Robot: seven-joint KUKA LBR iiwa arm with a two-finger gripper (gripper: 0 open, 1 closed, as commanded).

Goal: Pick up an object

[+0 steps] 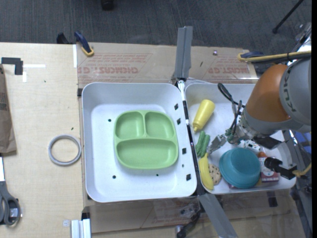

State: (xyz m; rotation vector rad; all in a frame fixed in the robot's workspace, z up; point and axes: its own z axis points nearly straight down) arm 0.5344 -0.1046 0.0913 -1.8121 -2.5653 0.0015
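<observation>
In the right bin (213, 85) lie a yellow bottle (203, 114), a green pea pod (202, 144), a banana (205, 172), a cookie (214, 173) and a blue bowl (240, 168). My gripper (218, 143) hangs low in the middle of this bin, just right of the pea pod and up-left of the bowl. Nothing shows held in it. The grey arm with its orange band (267, 98) covers the bin's right part. Small items lie half hidden by the bowl's right side.
The left bin (94, 90) holds a green divided plate (146, 139). A grey tape ring (65, 149) and scissors (7, 209) lie on the bench to the left. A black utensil (226, 92) rests at the right bin's back.
</observation>
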